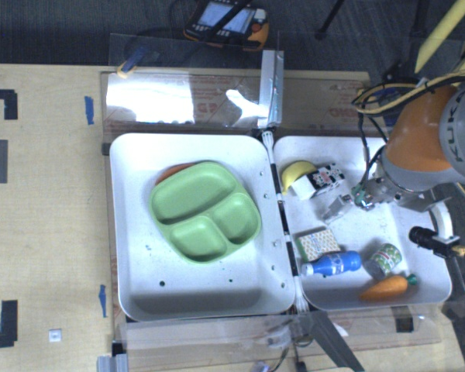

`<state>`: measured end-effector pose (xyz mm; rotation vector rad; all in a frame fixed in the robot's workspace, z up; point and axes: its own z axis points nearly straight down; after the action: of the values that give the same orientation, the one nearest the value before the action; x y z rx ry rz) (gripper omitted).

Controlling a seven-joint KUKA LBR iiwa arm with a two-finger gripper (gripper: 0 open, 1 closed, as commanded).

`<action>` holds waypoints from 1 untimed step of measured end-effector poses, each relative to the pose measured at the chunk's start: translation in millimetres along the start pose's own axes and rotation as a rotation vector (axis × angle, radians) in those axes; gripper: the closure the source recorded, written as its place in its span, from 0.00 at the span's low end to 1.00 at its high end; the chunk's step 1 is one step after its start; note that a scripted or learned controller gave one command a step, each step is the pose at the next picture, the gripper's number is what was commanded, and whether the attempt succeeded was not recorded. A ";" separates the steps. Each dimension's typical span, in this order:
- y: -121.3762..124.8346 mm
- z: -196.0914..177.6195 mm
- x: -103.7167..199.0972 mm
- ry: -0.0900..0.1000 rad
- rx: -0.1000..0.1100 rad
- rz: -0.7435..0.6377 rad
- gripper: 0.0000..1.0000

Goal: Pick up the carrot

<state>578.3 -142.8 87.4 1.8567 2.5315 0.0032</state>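
- Camera view: I see the carrot (386, 287), orange and tapered, lying at the near edge of the right bin (426, 279).
- Touching its far side stands a small green-labelled can (385, 260); a blue bottle (333, 264) lies just to its left, beside a speckled packet (318, 244).
- My gripper (345, 202) hangs mid-bin, well apart from the carrot; I cannot tell how it is set.
- A yellow banana (296, 174) sits at the far corner.
- The left bin (139, 270) carries a glossy green divided plate (205, 210).

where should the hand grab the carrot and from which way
Take the carrot across its thick orange middle, coming straight down. It lies flat along the right bin's near wall, green top beside the can, so the fingers should probably straddle its width, clear of both.
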 end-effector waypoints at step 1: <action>-38.1 -0.5 -52.8 0.006 -0.005 0.117 0.00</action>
<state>557.8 -204.7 87.8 2.0021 2.4204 0.0158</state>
